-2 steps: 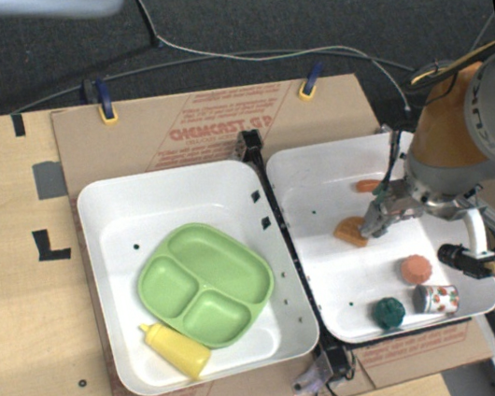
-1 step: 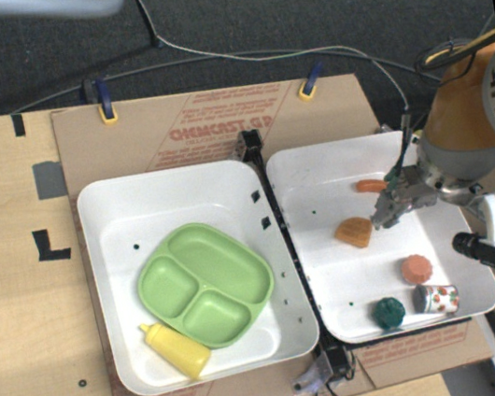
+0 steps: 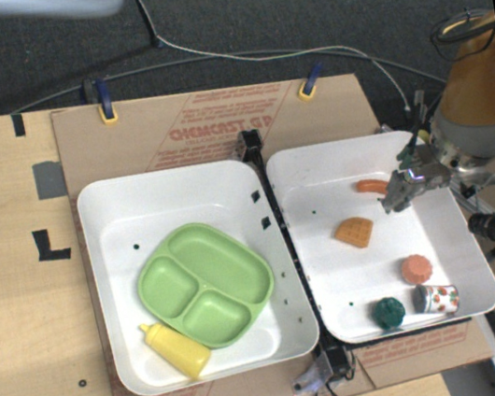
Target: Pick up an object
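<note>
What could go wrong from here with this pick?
1. The gripper sits beside the small orange piece near the right bin's far wall; closing could nudge it away, not grasp it.
2. The can and pink disc lie close together, so grabbing one may bump the other.

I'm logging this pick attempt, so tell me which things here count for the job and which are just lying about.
For the job, judging by the gripper's place:
- two-finger gripper, over the right white bin
- small orange-red sausage-shaped piece beside it
- tan waffle-like piece

Lying about:
- green divided plate
- yellow squeeze bottle
- round salmon-pink piece
- dark green lump
- small printed can
</note>
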Action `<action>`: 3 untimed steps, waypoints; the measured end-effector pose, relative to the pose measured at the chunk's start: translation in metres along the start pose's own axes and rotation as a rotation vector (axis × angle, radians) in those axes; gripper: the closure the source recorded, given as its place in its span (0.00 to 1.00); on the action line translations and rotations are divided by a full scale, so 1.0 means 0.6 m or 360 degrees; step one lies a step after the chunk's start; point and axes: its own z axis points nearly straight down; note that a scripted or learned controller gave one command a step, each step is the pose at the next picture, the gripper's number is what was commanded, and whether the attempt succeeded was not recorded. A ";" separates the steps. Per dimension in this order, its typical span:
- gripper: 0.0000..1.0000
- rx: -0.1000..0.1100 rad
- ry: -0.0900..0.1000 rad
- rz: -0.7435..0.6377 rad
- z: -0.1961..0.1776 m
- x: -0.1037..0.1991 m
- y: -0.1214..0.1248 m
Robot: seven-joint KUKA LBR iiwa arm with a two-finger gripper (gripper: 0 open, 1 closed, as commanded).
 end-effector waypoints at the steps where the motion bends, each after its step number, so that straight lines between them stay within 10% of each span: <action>1: 1.00 0.0006 0.0005 -0.0008 -0.019 0.098 -0.016; 3: 1.00 0.0011 0.0005 -0.0008 -0.010 0.277 -0.064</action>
